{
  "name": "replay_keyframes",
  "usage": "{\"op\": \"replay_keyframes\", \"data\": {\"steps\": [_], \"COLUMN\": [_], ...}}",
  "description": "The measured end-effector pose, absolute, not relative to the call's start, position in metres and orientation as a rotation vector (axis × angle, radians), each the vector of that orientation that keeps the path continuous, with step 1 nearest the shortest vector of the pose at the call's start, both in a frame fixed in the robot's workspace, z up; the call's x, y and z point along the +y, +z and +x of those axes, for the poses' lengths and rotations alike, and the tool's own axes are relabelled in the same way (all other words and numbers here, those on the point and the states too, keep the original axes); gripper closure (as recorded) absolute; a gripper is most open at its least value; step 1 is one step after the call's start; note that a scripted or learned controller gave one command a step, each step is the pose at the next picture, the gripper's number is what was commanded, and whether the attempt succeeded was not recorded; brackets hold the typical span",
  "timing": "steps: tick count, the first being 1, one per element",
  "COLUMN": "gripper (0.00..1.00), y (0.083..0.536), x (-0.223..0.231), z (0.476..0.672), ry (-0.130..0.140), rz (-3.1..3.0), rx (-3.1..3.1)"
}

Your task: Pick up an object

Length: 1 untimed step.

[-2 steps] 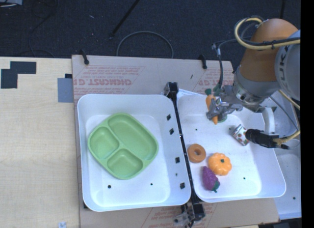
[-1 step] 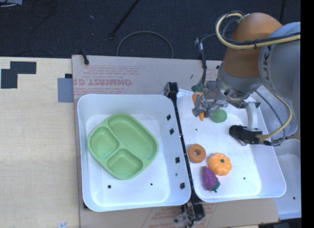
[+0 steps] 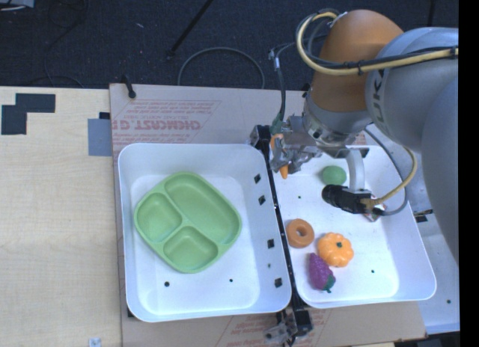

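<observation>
The arm [image 3: 419, 91] is reaching in from the right of the camera view, its orange band [image 3: 358, 39] sitting over the far end of the right bin [image 3: 378, 282]. The gripper [image 3: 285, 160] is hanging over that bin's far left corner, close to the wall it is sharing with the left bin [image 3: 196, 295]. Whether the gripper is standing wide or narrow cannot be told from this angle, and nothing is showing in its grasp.

Four small items are lying in the right bin. A green round item [image 3: 333, 175] is resting near the far end, a little to the right of the gripper and apart from it. A doughnut [image 3: 300, 232] is lying nearer the middle, close to the left wall. An orange pumpkin [image 3: 334, 249] is sitting just beside the doughnut, on its right. A purple grape bunch [image 3: 321, 271] is lying just in front of the pumpkin, towards the near rim; whether the two are touching cannot be told.

A green divided plate [image 3: 187, 220] is lying flat in the left bin, turned at a slant to the bin walls, its three compartments facing up.

Both bins are sitting side by side on a cardboard sheet [image 3: 172, 117], which is lying on the pale surface [image 3: 52, 226].
</observation>
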<state>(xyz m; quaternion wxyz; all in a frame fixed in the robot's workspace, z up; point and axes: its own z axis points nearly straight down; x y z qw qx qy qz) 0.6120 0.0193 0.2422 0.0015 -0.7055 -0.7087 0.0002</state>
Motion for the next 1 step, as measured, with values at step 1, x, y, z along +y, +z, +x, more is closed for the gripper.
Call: {"op": "replay_keyframes", "data": {"steps": [1], "gripper": [1.0], "y": [0.2304], "x": [0.0783], "z": [0.6164], "ry": [0.003], "rz": [-2.215], "rx": [-2.224]}}
